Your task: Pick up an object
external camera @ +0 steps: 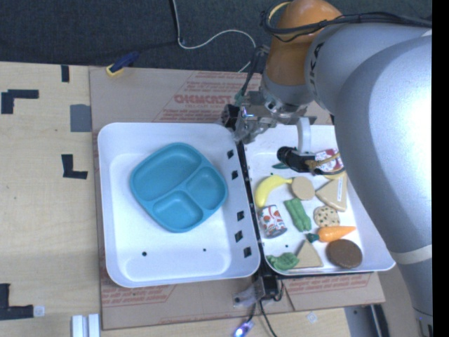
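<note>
My gripper (245, 126) hangs over the far end of the wall between the two bins, below the orange wrist band. Nothing shows between its tips. The right bin (261, 161) holds toy food: a yellow banana (270, 187), a tan round biscuit (303, 187), a green pea pod (298, 214), a small red and white can (272, 222), a chip cookie (326, 216), an orange carrot (334, 234) and a brown disc (344, 253). All of them lie nearer the camera than the gripper.
A blue divided plate (179, 186) lies in the left bin (112, 188). A green leaf (284, 262) and a tan wedge (309, 253) sit at the right bin's near edge. The big grey arm covers the right side.
</note>
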Available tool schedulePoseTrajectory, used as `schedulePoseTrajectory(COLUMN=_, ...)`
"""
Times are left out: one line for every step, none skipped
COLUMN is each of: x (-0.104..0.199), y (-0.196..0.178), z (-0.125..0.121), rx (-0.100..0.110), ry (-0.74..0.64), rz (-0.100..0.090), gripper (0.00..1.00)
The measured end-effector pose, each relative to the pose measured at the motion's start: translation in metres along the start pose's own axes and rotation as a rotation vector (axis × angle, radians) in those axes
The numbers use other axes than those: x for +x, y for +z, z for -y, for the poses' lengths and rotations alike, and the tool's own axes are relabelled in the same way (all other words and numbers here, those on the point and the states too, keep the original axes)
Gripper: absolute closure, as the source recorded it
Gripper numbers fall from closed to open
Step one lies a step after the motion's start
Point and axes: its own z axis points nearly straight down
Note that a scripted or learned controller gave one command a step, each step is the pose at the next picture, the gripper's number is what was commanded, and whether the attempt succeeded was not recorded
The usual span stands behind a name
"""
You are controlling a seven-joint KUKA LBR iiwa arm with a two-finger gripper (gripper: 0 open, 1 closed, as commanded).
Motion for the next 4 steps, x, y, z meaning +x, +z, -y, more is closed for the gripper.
schedulePoseTrajectory(x=0.039, y=-0.113, z=0.052, rx=-0.009, ry=0.002, rz=-0.002, gripper=1.0)
schedulePoseTrajectory(x=0.093, y=-0.065, z=0.0, rx=0.0, ry=0.002, rz=0.0, gripper=1.0)
schedulePoseTrajectory(x=0.188, y=-0.045, z=0.002, rx=0.0, ry=-0.003, rz=-0.002, gripper=1.0)
schedulePoseTrajectory(x=0.13, y=-0.101, z=0.048, rx=-0.004, ry=0.01, rz=0.001, gripper=1.0)
